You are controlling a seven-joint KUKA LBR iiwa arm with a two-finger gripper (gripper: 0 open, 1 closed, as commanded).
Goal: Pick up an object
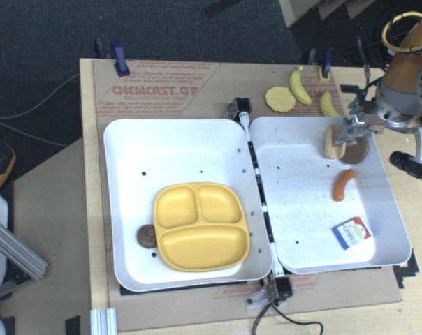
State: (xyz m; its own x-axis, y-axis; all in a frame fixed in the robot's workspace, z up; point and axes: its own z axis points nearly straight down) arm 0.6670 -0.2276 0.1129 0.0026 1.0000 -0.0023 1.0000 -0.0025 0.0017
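Down at the near edge of the tabletop [57, 208], the left shallow white bin [120, 187] carries a yellow three-compartment plastic tray [200, 225] with a small brown round disc [147, 236] touching its left side. Over to the right white bin [295, 187]: a small red, white and blue packet [352, 232] near its near right corner, printing too small to read, then a reddish-orange sausage [344, 184] lying steeply, its long axis running toward the far edge. And here's the action: the pincer [349, 132] hangs at the far right corner of that bin, right above a tan block and brown round piece [345, 148]; whether its fingers are spread or pressed together, I cannot tell. The sausage lies just nearward of it. Beyond the bins, a yellow disc [280, 99] and two yellow bananas [300, 86] rest on the board, where red lettering reads roughly "CHEMCAST GP" [155, 89].
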